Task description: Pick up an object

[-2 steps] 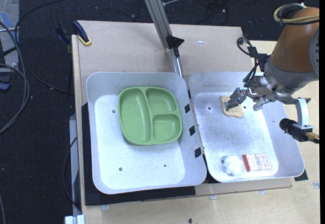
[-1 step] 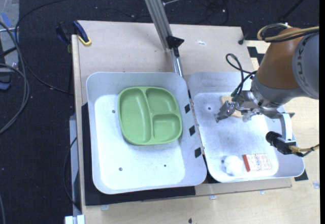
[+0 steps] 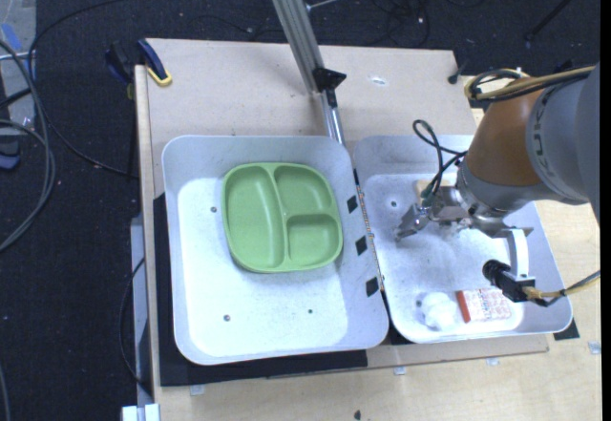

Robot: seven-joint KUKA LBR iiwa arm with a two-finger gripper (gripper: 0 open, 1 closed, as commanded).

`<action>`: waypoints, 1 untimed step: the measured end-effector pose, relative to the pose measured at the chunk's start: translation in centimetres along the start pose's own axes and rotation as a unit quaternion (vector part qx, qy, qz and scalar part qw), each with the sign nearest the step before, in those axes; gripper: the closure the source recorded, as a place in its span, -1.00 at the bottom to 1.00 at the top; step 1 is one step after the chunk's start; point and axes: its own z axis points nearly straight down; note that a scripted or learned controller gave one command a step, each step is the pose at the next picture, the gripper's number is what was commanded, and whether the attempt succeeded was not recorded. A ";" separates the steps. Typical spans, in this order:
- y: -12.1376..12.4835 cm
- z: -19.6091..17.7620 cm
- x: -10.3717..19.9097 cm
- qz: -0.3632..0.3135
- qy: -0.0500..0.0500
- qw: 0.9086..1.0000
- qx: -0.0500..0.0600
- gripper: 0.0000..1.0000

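A green divided plate [image 3: 283, 217] lies in the left bin [image 3: 200, 314]. In the right bin [image 3: 420, 257], near its front edge, a white fluffy ball [image 3: 438, 311] sits beside a small red-and-white packet [image 3: 489, 305]. My gripper [image 3: 417, 221] hangs low over the middle of the right bin, behind those two items and apart from them. Nothing shows between its fingers.
A metal pole [image 3: 296, 18] slants down from the top to the back of the bins. A blue-and-yellow clamp [image 3: 153, 64] sits at the bench's far left corner. Black clips [image 3: 363, 238] line the divider between the bins.
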 end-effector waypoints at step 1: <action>0.1 -1.4 0.0 0.000 -0.001 1.000 -0.003 1.00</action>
